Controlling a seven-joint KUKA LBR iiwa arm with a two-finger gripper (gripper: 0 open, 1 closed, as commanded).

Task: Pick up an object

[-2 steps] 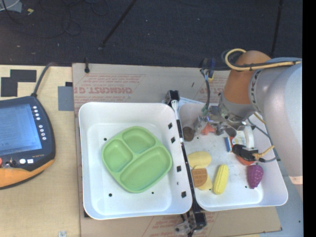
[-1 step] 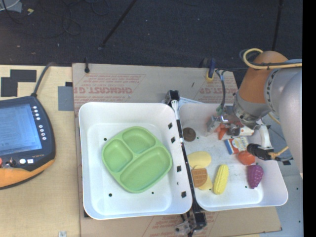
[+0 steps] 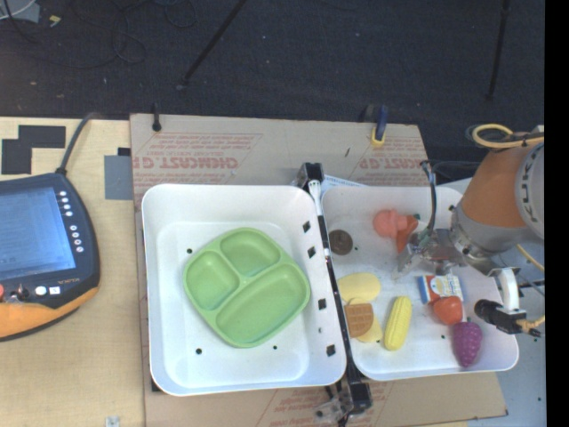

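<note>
Two shallow white bins sit side by side on a cardboard sheet (image 3: 267, 149). The left bin (image 3: 169, 229) holds a light green divided plate (image 3: 246, 286) with three compartments, lying flat and turned at an angle near the bin's middle. The right bin (image 3: 498, 363) holds a scatter of toy foods: a small dark brown round piece (image 3: 340, 241) close to the divider, a pale yellow lemon-like piece (image 3: 358, 286) below it, a tan bread-like slab (image 3: 359, 318) touching that one's lower edge, and a yellow corn cob (image 3: 397, 322) lying just beside the slab. Further right lie a small white carton with blue and red print (image 3: 442, 286), a red tomato-like piece (image 3: 448, 310) touching the carton's lower edge, and a purple grape-like piece (image 3: 467, 342) near the bin's front right corner. A salmon-pink soft-looking object (image 3: 391, 223) lies toward the back of this bin, rounded and lumpy. The gripper (image 3: 421, 249) reaches in from the right and hangs just beside the pink object's lower right side; how its tips stand is too dark and blurred to make out. A handheld control pendant with a blue screen (image 3: 40, 252) rests on the bench left of the bins.
</note>
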